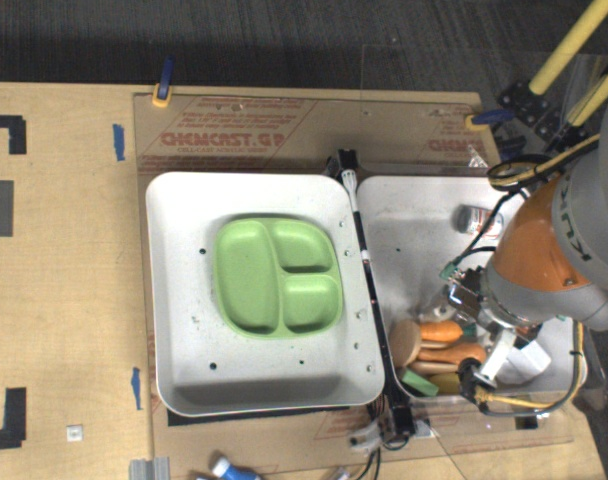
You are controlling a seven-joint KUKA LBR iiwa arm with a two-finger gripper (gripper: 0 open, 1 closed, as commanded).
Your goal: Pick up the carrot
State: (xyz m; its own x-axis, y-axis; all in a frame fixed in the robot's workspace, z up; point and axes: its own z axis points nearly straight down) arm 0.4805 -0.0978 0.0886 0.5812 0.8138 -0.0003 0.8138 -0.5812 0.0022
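The carrot point(443, 334) is a short orange piece lying near the front of the right bin point(404, 228), among other toy foods. My gripper point(466, 310) is low in that bin, right over the carrot's right end, below the orange band of the arm point(536, 253). The wrist body and its cables hide the carrot's right end.
A tan round piece point(404, 341), a brown piece point(456, 357) and a green piece point(420, 382) crowd the carrot at the bin's front. A silver object point(474, 217) lies at the back. The left bin point(184, 268) holds a green divided plate point(277, 275).
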